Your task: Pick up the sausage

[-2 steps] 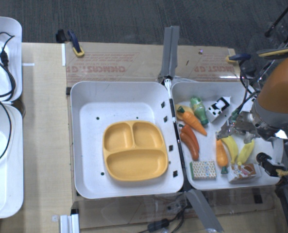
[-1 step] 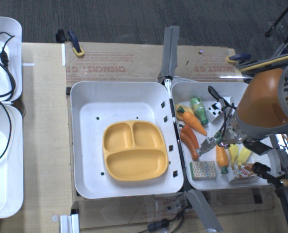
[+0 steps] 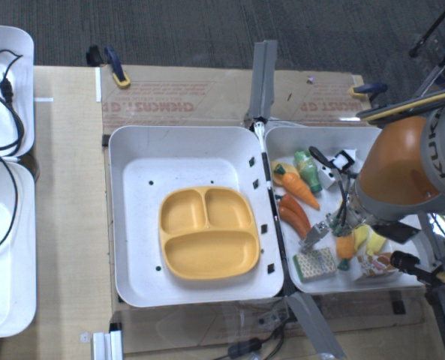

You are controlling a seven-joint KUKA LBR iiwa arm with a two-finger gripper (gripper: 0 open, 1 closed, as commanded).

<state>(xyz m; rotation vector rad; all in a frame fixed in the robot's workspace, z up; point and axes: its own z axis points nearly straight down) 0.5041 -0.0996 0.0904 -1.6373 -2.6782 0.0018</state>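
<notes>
The reddish-brown, finger-shaped toy sausage [image 3: 294,214] lay in the right-hand shallow white plastic bin [image 3: 282,274], close to that bin's left wall, a little right of the frame's centre. It sat slantwise just below the orange toy carrot with a green top [image 3: 298,187], the two near enough that they may have been touching.

From where I stood it looked like light, hollow plastic: stiff, smooth and rounded, so I'd judge it apt to roll or squirt out of a pinch. The best hold seemed to be across its middle, squarely over the short width, on the end away from the carrot.

The two-finger gripper [image 3: 329,229] on the grey and orange arm [image 3: 396,163] hung low to the sausage's right, apart from it, over a clutter of small toy foods; whether it was open or closed I could not tell.

The bin floor was smooth and white, so a nudged sausage would slide. Room was tight there, with the wall to its left and a pale checkered waffle-like piece [image 3: 316,262] below. The left-hand white bin [image 3: 132,201] held a yellow three-part plastic plate [image 3: 208,233].
</notes>
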